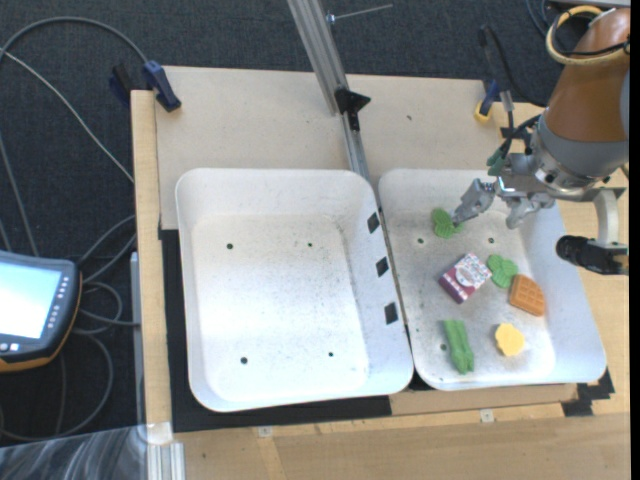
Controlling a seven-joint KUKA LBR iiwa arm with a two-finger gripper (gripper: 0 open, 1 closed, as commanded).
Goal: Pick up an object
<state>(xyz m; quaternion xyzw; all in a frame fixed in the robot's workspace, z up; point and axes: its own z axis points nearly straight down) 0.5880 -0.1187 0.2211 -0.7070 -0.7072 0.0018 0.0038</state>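
The right bin (570, 353) holds several small items. A green piece (443, 222) lies near its back left, a purple and white box (464, 276) in the middle, and a second green piece (502, 268) beside the box. An orange waffle (527, 294), a yellow piece (510, 340) and a long green piece (458, 346) lie toward the front. My gripper (497, 208) hangs open over the back of this bin with nothing between its fingers. Its left finger (472, 201) ends just right of the back green piece.
The left bin (200, 193) stands beside the right one. A metal pole (325, 58) slants down to the gap between the bins. Clamps sit on the bench's back edge (160, 83). A handheld screen (30, 308) lies off the bench at left.
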